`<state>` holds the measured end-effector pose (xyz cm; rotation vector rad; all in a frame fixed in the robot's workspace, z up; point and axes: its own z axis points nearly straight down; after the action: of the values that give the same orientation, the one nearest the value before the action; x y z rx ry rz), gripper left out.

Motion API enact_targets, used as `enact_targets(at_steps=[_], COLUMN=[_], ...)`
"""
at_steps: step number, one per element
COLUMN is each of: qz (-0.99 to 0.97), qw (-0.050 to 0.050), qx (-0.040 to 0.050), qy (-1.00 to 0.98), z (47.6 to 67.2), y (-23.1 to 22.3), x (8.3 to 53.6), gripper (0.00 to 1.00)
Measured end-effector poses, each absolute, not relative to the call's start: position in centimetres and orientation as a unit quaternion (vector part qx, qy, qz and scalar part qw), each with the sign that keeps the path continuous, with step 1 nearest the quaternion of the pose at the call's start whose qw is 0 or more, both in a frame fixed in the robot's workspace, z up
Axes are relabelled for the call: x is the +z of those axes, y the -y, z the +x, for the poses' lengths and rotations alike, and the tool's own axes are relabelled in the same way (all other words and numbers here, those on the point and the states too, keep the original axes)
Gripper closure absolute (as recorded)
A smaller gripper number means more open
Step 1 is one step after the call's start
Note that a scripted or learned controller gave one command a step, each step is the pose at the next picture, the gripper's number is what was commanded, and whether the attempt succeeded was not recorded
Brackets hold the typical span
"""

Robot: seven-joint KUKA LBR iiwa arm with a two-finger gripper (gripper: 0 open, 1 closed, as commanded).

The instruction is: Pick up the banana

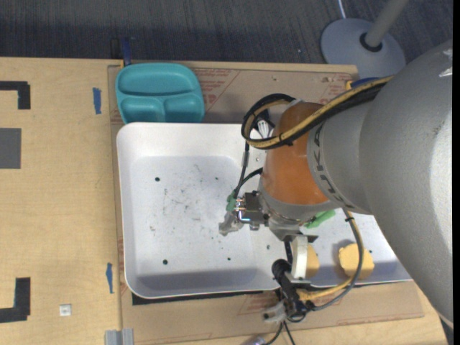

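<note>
Banana (355, 259): you've got just a yellow-tan lump showing in the right bin (392, 270), close to the front rim, rest blocked by the arm. Prob the banana, not 100% sure. Long axis: can't tell, too little visible.

Gripper (231, 223) sits low over the left bin (136, 149), at its right side near the wall btw the bins. Open or closed: can't tell, wrist covers it. Nothing seen held.

Key relation: the banana lies to view-right of the gripper and a bit nearer the front edge, in the other bin, well apart. So you'd need to lift, cross the shared wall, then come down over the lump. Not started by my read.

Also: a green item (321, 218) peeks out under the wrist btw the gripper and the banana, so watch you don't grab that. Teal divided tray (159, 92) behind the left bin, irrelevant.
</note>
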<state>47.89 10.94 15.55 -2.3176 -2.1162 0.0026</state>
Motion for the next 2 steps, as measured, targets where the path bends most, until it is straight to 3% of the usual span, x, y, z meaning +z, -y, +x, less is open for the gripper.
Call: enact_targets(at_steps=[1, 2], qz=[-0.59, -0.649], qw=[0.001, 0.0], qx=[0.0001, 0.0001], qy=[0.807, 0.761], z=[47.9, 51.8], y=[-15.6, -19.0], x=[9.0, 15.6], gripper=[0.0, 0.0])
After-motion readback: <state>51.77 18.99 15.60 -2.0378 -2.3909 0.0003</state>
